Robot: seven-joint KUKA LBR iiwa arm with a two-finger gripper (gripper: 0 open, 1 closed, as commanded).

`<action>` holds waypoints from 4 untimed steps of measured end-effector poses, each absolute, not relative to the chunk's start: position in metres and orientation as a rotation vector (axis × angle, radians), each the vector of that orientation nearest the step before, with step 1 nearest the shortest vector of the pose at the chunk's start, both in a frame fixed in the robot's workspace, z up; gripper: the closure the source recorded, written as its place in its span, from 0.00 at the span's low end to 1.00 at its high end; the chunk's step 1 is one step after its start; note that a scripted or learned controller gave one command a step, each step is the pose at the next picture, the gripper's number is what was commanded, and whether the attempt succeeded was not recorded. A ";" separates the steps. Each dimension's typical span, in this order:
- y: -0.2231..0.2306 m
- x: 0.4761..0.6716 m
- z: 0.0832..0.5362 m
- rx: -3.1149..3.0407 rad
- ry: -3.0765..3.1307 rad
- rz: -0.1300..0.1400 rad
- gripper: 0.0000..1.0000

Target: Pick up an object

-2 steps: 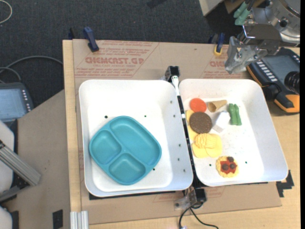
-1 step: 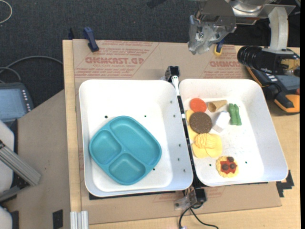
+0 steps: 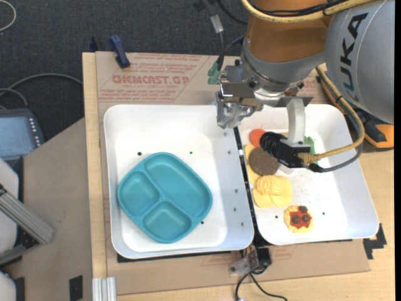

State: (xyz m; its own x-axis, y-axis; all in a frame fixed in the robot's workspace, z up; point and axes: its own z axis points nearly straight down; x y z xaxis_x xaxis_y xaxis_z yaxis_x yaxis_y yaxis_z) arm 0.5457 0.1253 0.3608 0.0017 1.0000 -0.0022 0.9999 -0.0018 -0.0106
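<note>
Food items (image 3: 271,190) lie in the right bin (image 3: 351,187), just below my gripper (image 3: 229,119); my jaws' state I cannot tell. Left bin (image 3: 119,124) bears a teal divided plate (image 3: 164,196).

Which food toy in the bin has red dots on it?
The little pizza, at the near end of the right bin. The cookie is plain brown, the yellow toy plain.

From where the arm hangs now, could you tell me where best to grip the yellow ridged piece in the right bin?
Probably from straight above, closing across the narrower width of the yellow ridged piece: it lies flat, with the brown round cookie touching its far edge.
</note>
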 end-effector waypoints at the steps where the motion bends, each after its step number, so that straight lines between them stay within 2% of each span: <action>1: 0.072 0.515 0.415 -2.230 -2.218 -0.007 1.00; 2: 0.141 0.501 0.238 -2.211 -2.220 0.014 1.00; 3: 0.133 0.508 0.464 -2.227 -2.230 -0.027 1.00; 4: 0.194 0.538 0.540 -2.220 -2.231 -0.017 1.00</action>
